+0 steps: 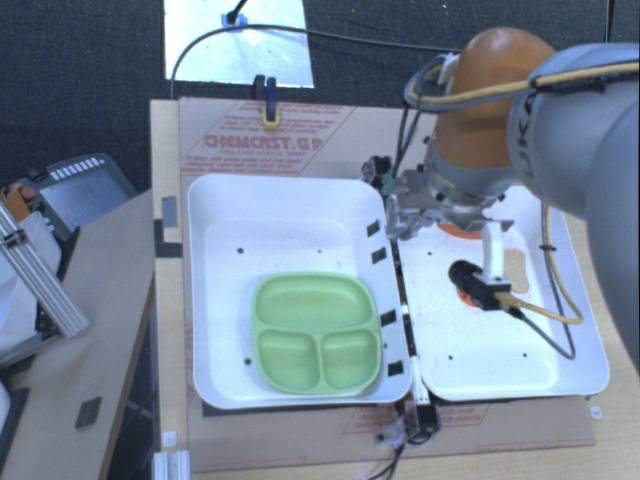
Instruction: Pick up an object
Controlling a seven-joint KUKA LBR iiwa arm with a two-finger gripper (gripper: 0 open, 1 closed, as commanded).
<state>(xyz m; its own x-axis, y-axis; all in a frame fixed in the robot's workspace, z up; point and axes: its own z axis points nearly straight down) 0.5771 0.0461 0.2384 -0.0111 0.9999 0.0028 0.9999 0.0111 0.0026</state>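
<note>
Camera view: the gripper (405, 213) hangs over the right bin's (480, 360) ten o'clock rim; whether it is spread or closed I cannot tell. The green tray (318, 333) lies toward five o'clock in the left bin (230, 226). Descending here risks striking the rim and grabbing nothing.

Bright even overhead light; white bins (300, 208) glare; slight softness.

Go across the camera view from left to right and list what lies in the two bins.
left white bin → green divided plate inside it → right white bin → orange thing, partly hidden under the arm → tan flat piece
</note>
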